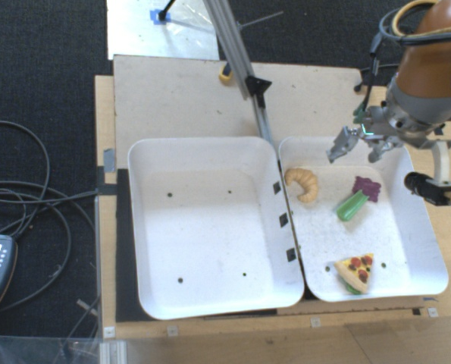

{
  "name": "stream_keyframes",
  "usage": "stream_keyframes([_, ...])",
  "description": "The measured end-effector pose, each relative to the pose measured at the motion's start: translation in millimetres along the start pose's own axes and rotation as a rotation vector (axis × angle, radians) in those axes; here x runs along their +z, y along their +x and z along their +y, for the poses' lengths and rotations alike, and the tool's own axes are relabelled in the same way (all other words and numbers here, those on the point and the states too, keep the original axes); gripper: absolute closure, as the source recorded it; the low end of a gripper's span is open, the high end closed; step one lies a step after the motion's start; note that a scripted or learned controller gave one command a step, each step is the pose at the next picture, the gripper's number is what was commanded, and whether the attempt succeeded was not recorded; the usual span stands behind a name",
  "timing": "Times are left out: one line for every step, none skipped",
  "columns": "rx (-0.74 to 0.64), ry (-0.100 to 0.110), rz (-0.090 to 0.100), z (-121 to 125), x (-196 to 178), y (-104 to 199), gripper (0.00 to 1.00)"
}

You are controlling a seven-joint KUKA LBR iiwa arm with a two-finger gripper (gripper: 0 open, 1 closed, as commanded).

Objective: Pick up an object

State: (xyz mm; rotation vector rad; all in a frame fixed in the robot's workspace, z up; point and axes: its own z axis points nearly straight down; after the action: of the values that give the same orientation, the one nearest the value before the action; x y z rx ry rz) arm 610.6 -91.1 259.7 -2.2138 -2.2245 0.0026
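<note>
Two shallow, smooth white plastic bins (210,226) sit side by side. The right bin holds a tan curved croissant (303,183) at ten o'clock, a pizza wedge (355,271), and a green-purple eggplant (358,199). The metal gripper (360,145) hovers at twelve o'clock, fingers spread, pinching nothing.

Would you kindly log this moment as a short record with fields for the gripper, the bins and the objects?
gripper: gripper open, above the far edge of the right bin, holding nothing
right bin contents: croissant, green vegetable with purple top, pizza slice
left bin: left bin, white, beside the right bin
nearest object to gripper: croissant or green vegetable, roughly equal
</note>
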Motion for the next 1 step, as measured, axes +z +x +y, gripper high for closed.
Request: stream_keyframes([0.001,-0.005,-0.001,0.7,-2.5,-0.3,0.0])
